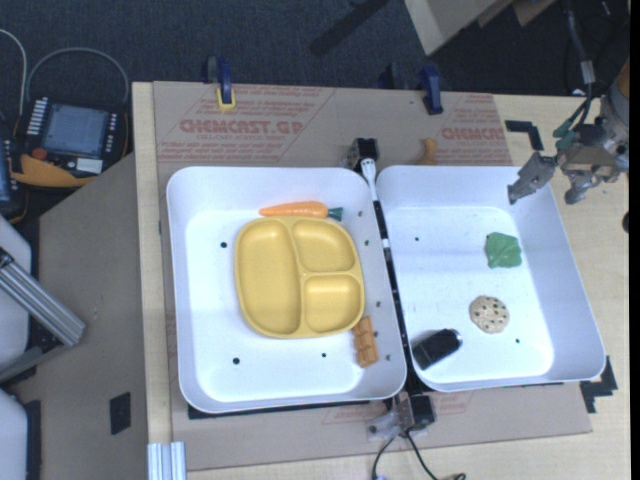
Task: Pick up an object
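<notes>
Bench [250,118] of pale brown board, red lettering printed across its far side, carries two shallow white bins side by side. Left white bin [195,298] holds a yellow plastic divided tray [298,274] with three compartments, lying flat near the bin's middle. Long orange carrot with a green tip [297,209] lies just beyond the tray's far edge, touching or nearly so. Small orange-brown ridged piece [365,341] sits at the tray's near right corner, close to the bin wall.

Right white bin [570,298] holds three loose things, well apart from one another. Crumpled green leafy item [503,250] sits toward the far right of the floor. Round beige cookie with dark specks [489,314] lies nearer, just below the green one. Small black blocky object [436,347] rests by the near left corner.

Grey metal tool [562,176] hangs over the right bin's far right rim, above and apart from everything in the bin. Fingers spread, released, nothing between them.

Black handheld screen unit [75,133] lies off the bench at far left.
</notes>
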`<state>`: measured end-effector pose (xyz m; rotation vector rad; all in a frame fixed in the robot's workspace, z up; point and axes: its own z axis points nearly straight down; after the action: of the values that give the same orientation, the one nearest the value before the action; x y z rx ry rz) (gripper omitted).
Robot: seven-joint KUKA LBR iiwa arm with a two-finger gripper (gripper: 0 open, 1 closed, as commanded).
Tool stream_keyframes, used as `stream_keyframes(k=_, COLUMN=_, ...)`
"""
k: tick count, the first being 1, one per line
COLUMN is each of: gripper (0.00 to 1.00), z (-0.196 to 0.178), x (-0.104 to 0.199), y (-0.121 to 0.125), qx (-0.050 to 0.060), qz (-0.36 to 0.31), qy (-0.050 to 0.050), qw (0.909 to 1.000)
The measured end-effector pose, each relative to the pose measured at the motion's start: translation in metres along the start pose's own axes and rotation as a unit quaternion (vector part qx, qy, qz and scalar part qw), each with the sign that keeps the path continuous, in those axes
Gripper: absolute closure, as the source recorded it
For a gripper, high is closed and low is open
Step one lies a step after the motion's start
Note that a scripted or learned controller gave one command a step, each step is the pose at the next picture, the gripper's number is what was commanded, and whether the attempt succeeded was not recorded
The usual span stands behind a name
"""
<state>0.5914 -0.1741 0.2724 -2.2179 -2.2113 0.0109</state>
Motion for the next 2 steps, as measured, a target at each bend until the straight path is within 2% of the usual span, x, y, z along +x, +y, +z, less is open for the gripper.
stream_keyframes(k=1, gripper=0.00, z=-0.007, x=0.001, y=0.002, qx=-0.006, qz=-0.002, qy=-0.001, qw=1.0000)
stream_keyframes(k=2, gripper=0.00, z=0.035, x=-0.002, y=0.000, qx=-0.004, qz=-0.001, qy=0.000, qw=1.0000)
